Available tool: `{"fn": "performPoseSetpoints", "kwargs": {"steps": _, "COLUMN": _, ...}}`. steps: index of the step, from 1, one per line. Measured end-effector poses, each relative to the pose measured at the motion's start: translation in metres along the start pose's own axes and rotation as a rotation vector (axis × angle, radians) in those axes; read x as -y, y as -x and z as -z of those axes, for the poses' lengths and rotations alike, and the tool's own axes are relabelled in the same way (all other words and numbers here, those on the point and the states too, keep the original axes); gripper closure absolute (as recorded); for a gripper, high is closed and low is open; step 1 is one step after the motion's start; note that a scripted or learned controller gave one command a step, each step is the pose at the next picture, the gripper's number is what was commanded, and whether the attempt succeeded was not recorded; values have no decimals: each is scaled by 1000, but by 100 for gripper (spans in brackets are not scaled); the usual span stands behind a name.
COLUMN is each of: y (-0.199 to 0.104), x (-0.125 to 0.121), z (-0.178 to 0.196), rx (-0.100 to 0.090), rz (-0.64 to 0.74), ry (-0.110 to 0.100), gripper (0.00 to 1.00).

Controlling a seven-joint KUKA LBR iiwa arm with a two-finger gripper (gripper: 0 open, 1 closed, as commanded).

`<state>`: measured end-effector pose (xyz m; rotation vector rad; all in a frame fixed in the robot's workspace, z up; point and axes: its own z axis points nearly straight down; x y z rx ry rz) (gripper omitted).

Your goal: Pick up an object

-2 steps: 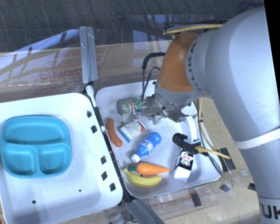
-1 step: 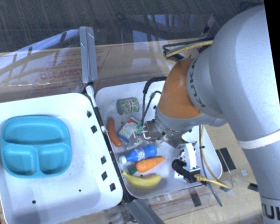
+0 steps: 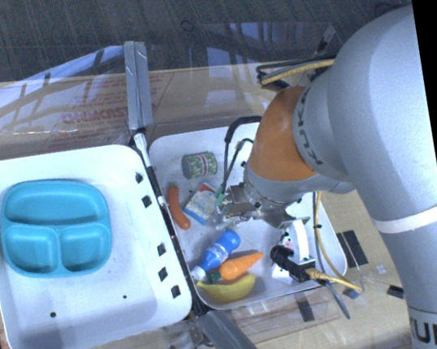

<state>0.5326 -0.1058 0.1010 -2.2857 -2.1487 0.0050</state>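
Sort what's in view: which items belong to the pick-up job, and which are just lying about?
Job, in the right bin: green can, sausage, packet, blue bottle, carrot, banana.
Lying about: blue tray in the left bin.

A flat tan bench [image 3: 28, 117] is carrying two shallow white plastic bins side by side, the left bin [image 3: 131, 298] and the right bin [image 3: 168, 154] lying just beside each other, with a grey metal strip [image 3: 136, 84] running between them at the far side.
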Motion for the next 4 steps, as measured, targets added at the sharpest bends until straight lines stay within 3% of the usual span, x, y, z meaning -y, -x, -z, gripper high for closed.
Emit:
{"fn": "performPoseSetpoints", "kwargs": {"steps": 1, "y": 0, "x": 0, "z": 0, "rx": 0, "rz": 0, "ry": 0, "gripper": 0}}
{"fn": "performPoseSetpoints", "kwargs": {"steps": 2, "y": -11, "x": 45, "z": -11, "rx": -1, "rz": 106, "ry": 0, "gripper": 0}}
{"fn": "performPoseSetpoints", "kwargs": {"steps": 3, "y": -11, "x": 44, "z": -1, "rx": -1, "rz": 112, "ry": -1, "gripper": 100}}
{"fn": "performPoseSetpoints", "kwargs": {"steps": 4, "y": -44, "x": -10, "z": 91, "rx": 1, "rz": 213, "ry": 4, "gripper": 100}}
